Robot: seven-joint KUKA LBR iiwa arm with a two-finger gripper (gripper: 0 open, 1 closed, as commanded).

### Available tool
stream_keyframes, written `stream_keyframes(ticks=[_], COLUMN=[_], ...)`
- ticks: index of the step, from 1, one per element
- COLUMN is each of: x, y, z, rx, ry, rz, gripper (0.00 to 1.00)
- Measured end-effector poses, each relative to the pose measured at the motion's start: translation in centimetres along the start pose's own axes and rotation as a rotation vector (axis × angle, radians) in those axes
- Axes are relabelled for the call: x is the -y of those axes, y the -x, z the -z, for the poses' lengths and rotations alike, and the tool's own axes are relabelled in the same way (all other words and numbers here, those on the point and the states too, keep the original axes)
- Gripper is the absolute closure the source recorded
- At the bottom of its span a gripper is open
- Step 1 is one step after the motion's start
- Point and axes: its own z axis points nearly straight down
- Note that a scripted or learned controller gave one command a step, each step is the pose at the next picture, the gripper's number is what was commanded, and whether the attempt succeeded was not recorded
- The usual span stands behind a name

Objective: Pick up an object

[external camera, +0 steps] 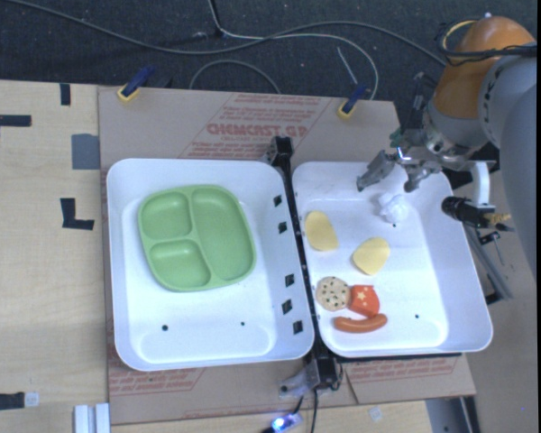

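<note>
Camera view looks down on a cardboard sheet [252,124] spread over the bench, with two blue-and-yellow clamps [135,82] holding its far edge. On it sit two white bins side by side, touching along a black hinged seam.

Left bin [126,269] holds a green divided tray [197,237] set toward its far-left part — a broad bare strip runs along the near edge, and a narrower one along the right wall.

Right bin [451,314] has its things gathered in the left half, leaving the right half and the near-right corner open. The grey arm [514,106] with its orange band reaches in from the right over the far edge of this bin. The gripper [395,171] hangs above the far-middle of the bin, its two fingers spread apart with nothing between them; a small white crumpled object [394,208] lies just near of it on the bin floor.

Farther left lie a yellow chip-shaped piece [321,231] close to the seam and a second yellow piece [371,255] near the middle. Toward the near edge sit a brown cookie [332,292], a red strawberry-like piece [365,299] touching it, and a red sausage [360,323] just nearer — all apart from the walls.
</note>
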Motion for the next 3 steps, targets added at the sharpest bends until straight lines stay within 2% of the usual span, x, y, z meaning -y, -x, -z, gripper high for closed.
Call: stream_keyframes(ticks=[1, 2, 3], x=[0.2, 0.1, 0.0], y=[1.0, 0.9, 0.9], z=[-5.6, -7.6, -6.3], rx=[0.000, 0.002, 0.004], ry=[0.000, 0.005, 0.009], rz=[-0.001, 0.001, 0.002], gripper=[0.00, 0.00, 1.00])
